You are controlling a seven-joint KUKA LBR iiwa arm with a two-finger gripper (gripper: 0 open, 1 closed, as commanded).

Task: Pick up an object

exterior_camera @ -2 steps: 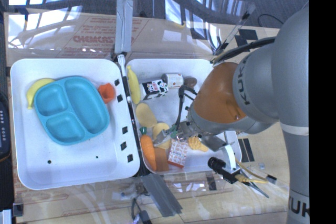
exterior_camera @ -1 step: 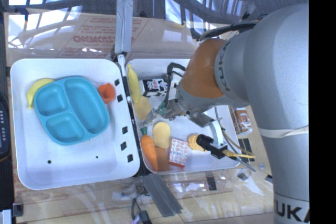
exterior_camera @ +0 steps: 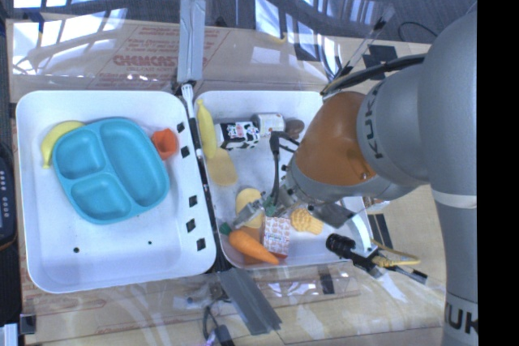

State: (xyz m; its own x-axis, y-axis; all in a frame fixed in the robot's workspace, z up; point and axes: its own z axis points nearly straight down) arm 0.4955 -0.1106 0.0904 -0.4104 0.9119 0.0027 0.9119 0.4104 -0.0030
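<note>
Two bins (exterior_camera: 32, 198) (exterior_camera: 312, 100), two bananas (exterior_camera: 57, 138) (exterior_camera: 207, 130), one plate (exterior_camera: 109, 168).

We see a thick grey arm (exterior_camera: 438, 101) of rounded segments with a glossy orange band (exterior_camera: 336, 146), black "KU" lettering beside it, and thin dark cables near the wrist.

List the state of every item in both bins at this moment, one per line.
Blue divided plate: flat in left bin, compartments bare.
Yellow banana: tucked partly under the plate's edge.
Orange cup: on its side by the divider.
Cow-print carton: lying on its side in right bin.
Carrot: lying flat near the front wall.
Claw: down over the right bin's pile.
</note>
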